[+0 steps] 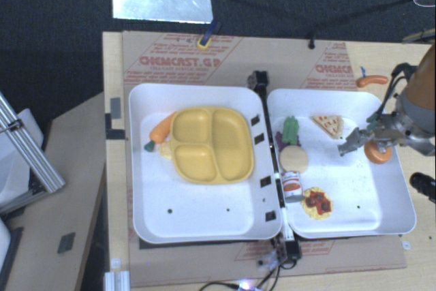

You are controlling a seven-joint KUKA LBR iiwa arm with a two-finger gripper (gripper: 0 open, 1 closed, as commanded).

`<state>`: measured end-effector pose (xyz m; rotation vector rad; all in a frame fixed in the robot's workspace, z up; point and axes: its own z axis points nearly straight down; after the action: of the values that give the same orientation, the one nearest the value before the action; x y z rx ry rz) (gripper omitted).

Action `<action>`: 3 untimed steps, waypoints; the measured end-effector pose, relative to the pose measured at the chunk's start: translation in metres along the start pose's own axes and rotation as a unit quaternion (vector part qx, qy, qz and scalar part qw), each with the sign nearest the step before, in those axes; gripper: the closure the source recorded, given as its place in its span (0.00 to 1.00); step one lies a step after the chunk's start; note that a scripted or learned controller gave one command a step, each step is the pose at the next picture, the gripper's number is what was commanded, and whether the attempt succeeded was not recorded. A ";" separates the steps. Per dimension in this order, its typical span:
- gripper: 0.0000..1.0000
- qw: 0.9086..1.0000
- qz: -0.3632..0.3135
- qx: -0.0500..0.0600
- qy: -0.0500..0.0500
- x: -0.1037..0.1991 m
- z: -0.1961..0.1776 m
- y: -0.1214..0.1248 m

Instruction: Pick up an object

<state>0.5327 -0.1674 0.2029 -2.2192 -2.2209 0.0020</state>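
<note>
My gripper (352, 144) hangs over the right side of the right bin (392, 215), reaching in from the right. Just beneath and behind it lies a small round orange piece (379, 153), partly hidden by the wrist. A triangular toast slice (329, 124) sits up and to the left of the gripper. Further left are a green vegetable (291, 129), a pale round bun (293, 159), a small red-labelled can (291, 184) and a yellow patty with red sauce (317, 203). I see nothing between the gripper and the bin floor.
The left bin (150, 215) holds a yellow divided plate (208, 144) with an orange carrot (161, 127) against its left edge. An orange sausage (371, 80) lies on the bench behind the right bin. A black divider (269, 146) runs between the bins.
</note>
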 end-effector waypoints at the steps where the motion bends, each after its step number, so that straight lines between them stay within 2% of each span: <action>1: 0.00 1.000 0.000 0.000 0.001 0.007 0.057 0.007; 2: 0.00 1.000 0.000 -0.002 -0.001 0.003 0.105 0.007; 3: 0.00 1.000 0.000 -0.003 0.000 0.003 0.114 0.010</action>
<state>0.5422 -0.1647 0.0884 -2.2229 -2.2250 -0.0048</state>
